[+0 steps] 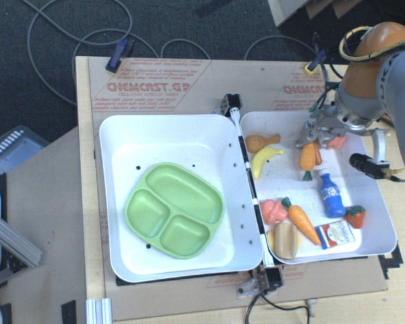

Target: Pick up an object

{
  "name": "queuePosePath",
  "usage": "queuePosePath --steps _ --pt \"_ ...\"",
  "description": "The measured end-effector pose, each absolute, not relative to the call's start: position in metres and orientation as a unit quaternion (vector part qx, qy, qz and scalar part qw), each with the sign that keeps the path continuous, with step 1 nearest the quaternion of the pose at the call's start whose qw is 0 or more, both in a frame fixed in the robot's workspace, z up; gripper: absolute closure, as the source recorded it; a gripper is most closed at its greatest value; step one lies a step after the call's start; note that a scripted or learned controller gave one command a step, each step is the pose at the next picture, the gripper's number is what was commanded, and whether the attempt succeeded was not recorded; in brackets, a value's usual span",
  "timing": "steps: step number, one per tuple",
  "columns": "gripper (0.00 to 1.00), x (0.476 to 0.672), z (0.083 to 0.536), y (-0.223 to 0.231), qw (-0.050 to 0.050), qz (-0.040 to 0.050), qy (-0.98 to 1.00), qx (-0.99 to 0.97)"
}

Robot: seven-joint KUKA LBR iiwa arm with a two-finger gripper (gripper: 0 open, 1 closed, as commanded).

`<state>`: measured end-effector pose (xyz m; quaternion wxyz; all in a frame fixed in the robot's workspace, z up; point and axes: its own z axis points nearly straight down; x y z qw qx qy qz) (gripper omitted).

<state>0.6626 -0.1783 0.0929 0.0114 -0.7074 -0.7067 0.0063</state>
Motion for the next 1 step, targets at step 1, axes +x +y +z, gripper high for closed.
queuePosePath --steps 1 --pt "1.0 0.6673 0.1337 -0.1154 0.001 -0.0009 -0.708 -0.706"
